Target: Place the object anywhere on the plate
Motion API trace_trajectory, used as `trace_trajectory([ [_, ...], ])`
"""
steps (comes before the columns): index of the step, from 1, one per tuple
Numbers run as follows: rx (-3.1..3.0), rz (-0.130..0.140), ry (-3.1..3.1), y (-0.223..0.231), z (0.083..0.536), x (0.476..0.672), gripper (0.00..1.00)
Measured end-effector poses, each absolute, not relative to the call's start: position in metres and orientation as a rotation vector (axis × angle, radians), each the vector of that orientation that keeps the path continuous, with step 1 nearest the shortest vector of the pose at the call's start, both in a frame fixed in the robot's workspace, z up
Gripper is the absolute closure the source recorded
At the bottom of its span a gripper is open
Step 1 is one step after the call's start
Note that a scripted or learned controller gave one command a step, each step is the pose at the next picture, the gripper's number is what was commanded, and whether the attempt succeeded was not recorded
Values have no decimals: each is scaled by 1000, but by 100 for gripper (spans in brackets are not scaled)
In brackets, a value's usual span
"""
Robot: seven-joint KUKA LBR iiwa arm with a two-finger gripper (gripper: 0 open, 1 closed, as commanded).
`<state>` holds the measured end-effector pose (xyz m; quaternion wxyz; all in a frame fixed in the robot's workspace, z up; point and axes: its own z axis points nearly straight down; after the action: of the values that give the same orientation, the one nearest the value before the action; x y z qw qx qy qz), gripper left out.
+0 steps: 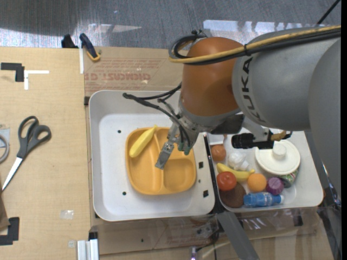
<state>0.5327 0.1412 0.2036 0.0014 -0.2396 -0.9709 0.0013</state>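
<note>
Grey arm [287, 80] with orange band reaches in from the right, covering much of the right bin's top. Tabletop [43, 161] is light wood on the left, cardboard sheet behind the bins. Left white bin [103, 145] holds a yellow divided plate [146, 180]. Right white bin [309, 196] sits just beside it, packed with small items. Tool [169, 151] hangs over the plate's middle, near the divider ridge; a grey finger [164, 157] points down-left at the plate. Can't tell if its fingers are apart or together, and can't tell if anything is between them. Yellow banana [141, 141] lies tilted in the plate's upper-left compartment, just beside the tool. In the right bin: white lidded pot [277, 158], blue bottle [263, 200] lying flat, brown item [234, 196], red fruit [226, 180], orange fruit [257, 182], purple item [275, 185]. Scissors [24, 145] with black handles lie on the tabletop well left of the bins.
</note>
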Motion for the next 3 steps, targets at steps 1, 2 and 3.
trace_trajectory([
  [1, -893, 4, -3012, 90, 320, 542, 0],
  [2, -892, 9, -3010, 90, 327, 543, 100],
  [3, -676, 5, -3064, 146, 241, 540, 100],
])
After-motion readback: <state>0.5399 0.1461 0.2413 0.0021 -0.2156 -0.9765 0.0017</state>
